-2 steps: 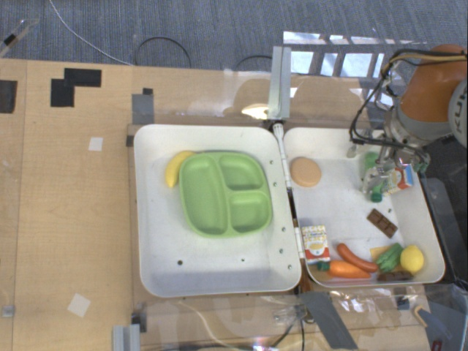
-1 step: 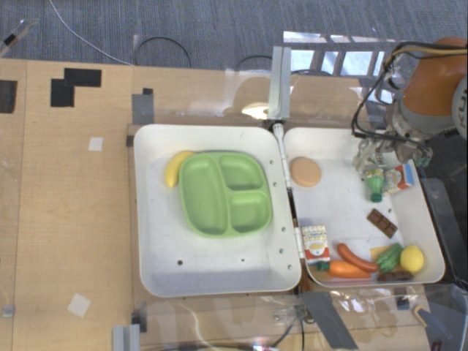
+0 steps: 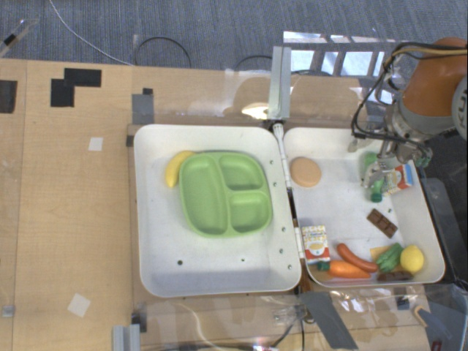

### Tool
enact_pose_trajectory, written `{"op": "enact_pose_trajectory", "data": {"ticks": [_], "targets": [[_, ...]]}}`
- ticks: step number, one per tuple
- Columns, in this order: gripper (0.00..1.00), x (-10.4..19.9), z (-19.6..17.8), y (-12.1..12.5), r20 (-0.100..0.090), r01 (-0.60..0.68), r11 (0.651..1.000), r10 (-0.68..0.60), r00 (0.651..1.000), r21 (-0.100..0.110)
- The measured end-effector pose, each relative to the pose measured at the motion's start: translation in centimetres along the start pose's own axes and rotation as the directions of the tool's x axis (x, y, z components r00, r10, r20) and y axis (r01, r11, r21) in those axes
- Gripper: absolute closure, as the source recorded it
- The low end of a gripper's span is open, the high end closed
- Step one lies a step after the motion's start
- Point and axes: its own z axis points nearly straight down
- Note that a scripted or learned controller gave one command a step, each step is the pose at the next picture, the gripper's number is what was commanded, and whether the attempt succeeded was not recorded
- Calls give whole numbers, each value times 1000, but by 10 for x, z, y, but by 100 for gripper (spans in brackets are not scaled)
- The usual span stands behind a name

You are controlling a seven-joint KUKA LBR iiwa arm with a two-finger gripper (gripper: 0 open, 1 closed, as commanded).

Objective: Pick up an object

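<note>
The right bin (image 3: 431,218) holds several toy foods. My gripper (image 3: 383,172) hangs over its far right part, directly above a green item (image 3: 374,175) and a red, white and blue carton (image 3: 406,175). The gripper body hides part of both. A tan round bun (image 3: 306,172) lies at the bin's far left. A brown chocolate bar (image 3: 382,223) lies in the middle right. Along the near edge sit a small carton (image 3: 314,241), a red sausage (image 3: 356,257), a carrot (image 3: 347,270), a green pepper (image 3: 389,256) and a lemon (image 3: 412,258).
The left bin (image 3: 157,262) bears a green divided plate (image 3: 223,192) with a banana (image 3: 174,168) tucked at its far left edge. A metal post (image 3: 278,82) stands behind the divider between the bins. Cables loop around the orange wrist (image 3: 431,86).
</note>
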Motion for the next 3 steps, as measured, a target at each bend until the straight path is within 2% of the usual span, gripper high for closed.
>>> {"op": "enact_pose_trajectory", "data": {"ticks": [1,2,3], "targets": [[100,-5,-16,0,15,4,1000,-4,1000,4],[100,-7,-114,30,-9,-792,611,792,611,8],[0,-6,-113,30,-10,-791,611,791,611,9]]}}
